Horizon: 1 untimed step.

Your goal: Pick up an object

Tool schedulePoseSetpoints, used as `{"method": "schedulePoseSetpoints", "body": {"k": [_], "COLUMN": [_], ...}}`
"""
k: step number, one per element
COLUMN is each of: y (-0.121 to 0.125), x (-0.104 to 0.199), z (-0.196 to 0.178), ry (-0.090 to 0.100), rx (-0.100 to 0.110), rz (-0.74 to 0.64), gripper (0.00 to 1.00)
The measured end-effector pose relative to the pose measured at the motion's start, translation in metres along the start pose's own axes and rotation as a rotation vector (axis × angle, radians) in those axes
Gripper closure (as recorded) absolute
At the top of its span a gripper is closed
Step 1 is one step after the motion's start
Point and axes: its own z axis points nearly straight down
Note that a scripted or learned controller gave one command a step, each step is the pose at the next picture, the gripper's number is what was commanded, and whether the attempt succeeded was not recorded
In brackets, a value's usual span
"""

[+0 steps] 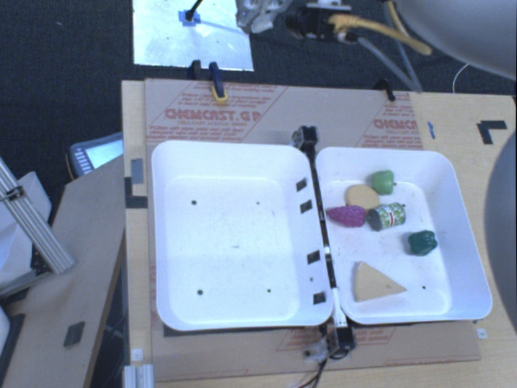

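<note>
The right bin (pixel 466 253) holds several small objects. A light green piece (pixel 382 182) lies at the back, with a tan round piece (pixel 363 196) beside it. A purple lump (pixel 346 215) touches a small labelled can (pixel 388 216) lying on its side. A dark green piece (pixel 422 242) sits to the right, and a tan wedge (pixel 376 282) lies near the front. My gripper (pixel 260 14) hangs high at the top of the view, beyond the bench's far edge and well away from both bins, with nothing seen in it.
The left bin (pixel 234 233) sits beside the right one, joined by black clips (pixel 311 208). A shiny metal sheet (pixel 192 23) lies beyond the bench. A yellow clamp (pixel 218 87) grips the far edge. An aluminium rail (pixel 32 225) leans at the left.
</note>
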Motion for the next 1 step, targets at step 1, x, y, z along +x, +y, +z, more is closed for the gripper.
{"method": "schedulePoseSetpoints", "body": {"k": [1], "y": [-0.0067], "x": [-0.0004], "z": [0.2280], "ry": [-0.008], "rx": [0.028], "rz": [0.000], "gripper": [1.00]}}
